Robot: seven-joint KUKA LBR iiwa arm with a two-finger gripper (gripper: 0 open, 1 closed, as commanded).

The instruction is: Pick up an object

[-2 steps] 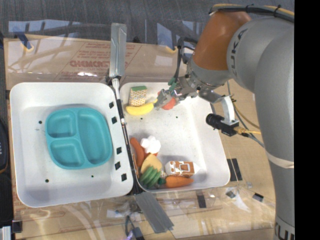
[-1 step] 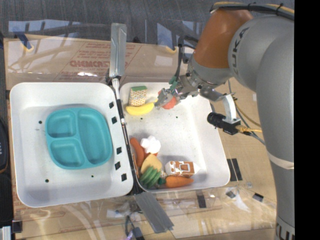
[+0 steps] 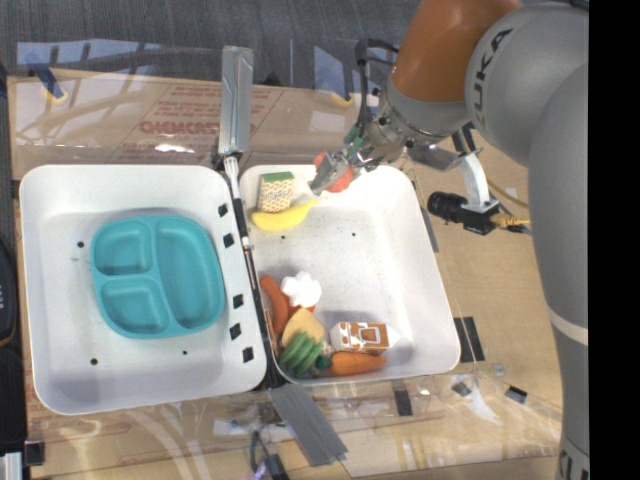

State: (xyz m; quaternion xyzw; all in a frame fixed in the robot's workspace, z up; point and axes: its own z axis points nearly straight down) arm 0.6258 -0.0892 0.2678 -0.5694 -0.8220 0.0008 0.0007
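I see my gripper (image 3: 335, 171) over the far edge of the right white bin (image 3: 400, 268), fingers clenched around a small red-orange object (image 3: 341, 177) whose shape I can't make out. Just left of the fingers lie a yellow plastic banana (image 3: 282, 218) and a cream block with a green top (image 3: 275, 189). Nearer the camera sit carrots (image 3: 357, 363), a white piece (image 3: 302, 290) and a little carton (image 3: 360, 337). Well left, the other bin (image 3: 60, 368) holds a teal divided plastic tray (image 3: 157, 274).

Fixed overhead camera (slanted) overlooks both bins (image 3: 130, 183).
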